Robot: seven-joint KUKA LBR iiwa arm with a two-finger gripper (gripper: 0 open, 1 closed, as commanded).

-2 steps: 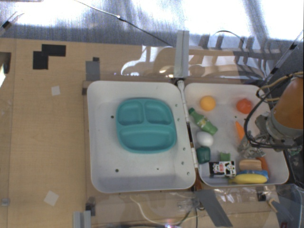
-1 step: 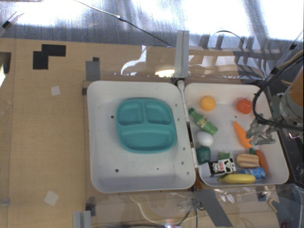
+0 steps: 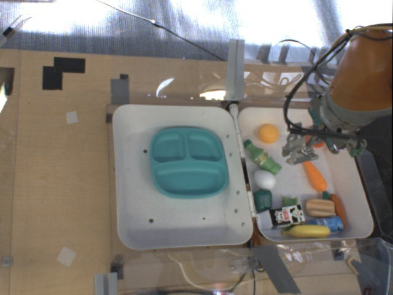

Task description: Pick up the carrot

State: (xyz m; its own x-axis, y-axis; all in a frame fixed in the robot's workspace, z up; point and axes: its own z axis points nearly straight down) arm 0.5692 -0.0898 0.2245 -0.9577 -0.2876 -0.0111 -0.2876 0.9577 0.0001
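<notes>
A wooden bench (image 3: 55, 183) carries two white bins: the left bin (image 3: 132, 183) holds a teal tray (image 3: 189, 162), and the right bin (image 3: 362, 217) is crowded with toy food. The gripper (image 3: 299, 152) hangs over the right bin, and I cannot tell if its jaws are apart. The carrot (image 3: 315, 176) lies just below it, near a ball (image 3: 268, 133), bottle (image 3: 262, 155), egg (image 3: 264, 179), bread (image 3: 320, 208) and banana (image 3: 307, 230).

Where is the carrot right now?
The carrot lies in the right-hand bin, just below the gripper and above the bread roll.
</notes>
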